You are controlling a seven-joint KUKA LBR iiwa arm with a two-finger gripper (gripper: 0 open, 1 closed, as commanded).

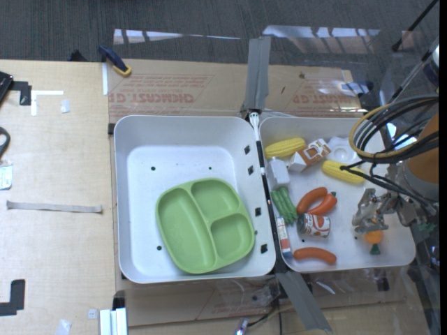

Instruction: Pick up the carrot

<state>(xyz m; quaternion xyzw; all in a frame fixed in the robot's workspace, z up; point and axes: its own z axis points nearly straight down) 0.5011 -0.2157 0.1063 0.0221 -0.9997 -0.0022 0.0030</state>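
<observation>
Only lettering I can spot is the red print on the cardboard (183, 89) lying behind the bins, and it's upside down from this angle, so I can't make out the words for sure. The small can (315, 225) and carton (312, 154) have labels, too tiny to read.

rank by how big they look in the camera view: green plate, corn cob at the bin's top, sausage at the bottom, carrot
1. green plate
2. corn cob and sausage: they look about alike, so no ranking between them
3. carrot, smallest, though the gripper partly hides it
</observation>
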